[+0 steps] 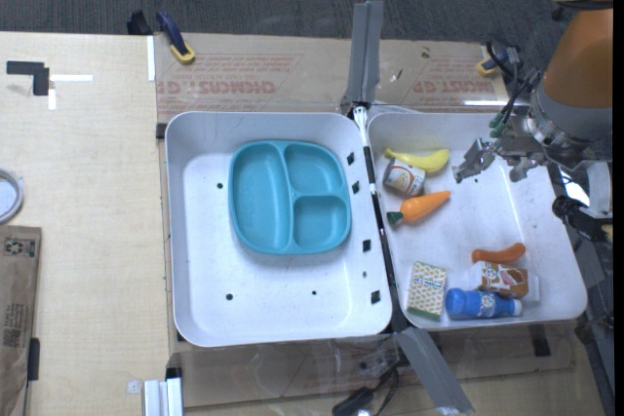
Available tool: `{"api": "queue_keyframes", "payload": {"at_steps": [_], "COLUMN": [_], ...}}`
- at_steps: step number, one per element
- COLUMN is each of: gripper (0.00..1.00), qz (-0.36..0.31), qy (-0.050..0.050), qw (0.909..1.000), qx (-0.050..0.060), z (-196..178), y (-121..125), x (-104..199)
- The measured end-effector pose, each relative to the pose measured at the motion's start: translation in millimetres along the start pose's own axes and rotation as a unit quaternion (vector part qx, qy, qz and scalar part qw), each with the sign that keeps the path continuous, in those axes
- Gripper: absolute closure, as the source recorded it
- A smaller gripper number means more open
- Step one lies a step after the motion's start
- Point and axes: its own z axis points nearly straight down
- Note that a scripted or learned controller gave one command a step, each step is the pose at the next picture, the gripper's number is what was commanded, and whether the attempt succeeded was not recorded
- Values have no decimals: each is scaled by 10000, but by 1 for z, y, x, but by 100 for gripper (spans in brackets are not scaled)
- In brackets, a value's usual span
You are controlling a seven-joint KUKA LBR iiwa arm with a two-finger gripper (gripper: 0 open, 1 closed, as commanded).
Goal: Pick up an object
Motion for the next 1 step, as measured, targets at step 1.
{"api": "queue_keyframes", "payload": {"at_steps": [1], "gripper": [0], "qz": [-803], "qy": [-6], "qw": [9968], "qx": [-33], "z": [84], "y": [13], "x": [26]}}
